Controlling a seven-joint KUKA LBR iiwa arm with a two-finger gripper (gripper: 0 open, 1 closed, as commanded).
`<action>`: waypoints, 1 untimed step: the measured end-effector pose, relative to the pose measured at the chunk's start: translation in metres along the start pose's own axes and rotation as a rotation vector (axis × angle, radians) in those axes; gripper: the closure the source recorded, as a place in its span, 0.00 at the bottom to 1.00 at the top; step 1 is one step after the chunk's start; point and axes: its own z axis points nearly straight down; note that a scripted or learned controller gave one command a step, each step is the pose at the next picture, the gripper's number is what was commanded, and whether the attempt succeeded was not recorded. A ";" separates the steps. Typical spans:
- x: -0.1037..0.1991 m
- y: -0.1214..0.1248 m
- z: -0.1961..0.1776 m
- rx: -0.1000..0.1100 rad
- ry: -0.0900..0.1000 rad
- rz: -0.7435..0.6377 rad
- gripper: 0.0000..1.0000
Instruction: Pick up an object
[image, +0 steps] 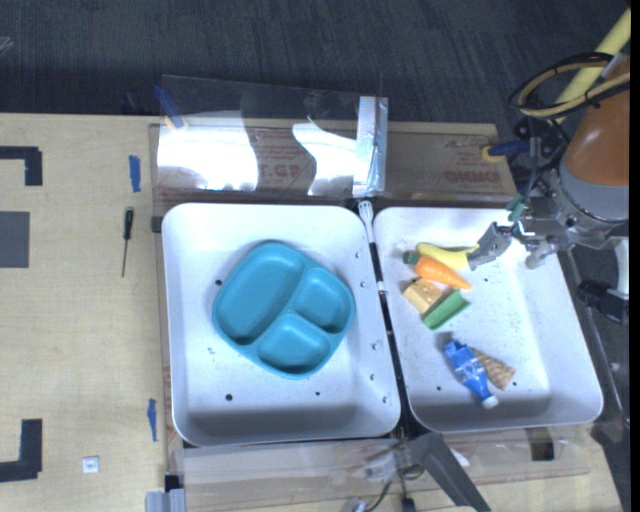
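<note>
Two white bins: the left bin (190, 400) holds one blue divided plate (283, 307). The right bin (560, 370) holds five small toys (banana (445, 253), carrot (440, 270) among them). At its one o'clock corner hangs the pincer (512, 245), fingers spread, clamping nothing.

You see pale wood counter (70, 400) carrying two white bins side by side: left bin (185, 400), right bin (560, 390). Black square marks on counter's left part; small dark screwdriver (127, 238) lies left of left bin.

I count two white bins (185, 240) on my worktop. Left of their divider lies one blue plate (284, 307). Right of it lie about five small toys (445, 285).
</note>
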 end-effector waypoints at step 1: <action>0.031 -0.022 0.141 -0.004 0.000 -0.197 0.00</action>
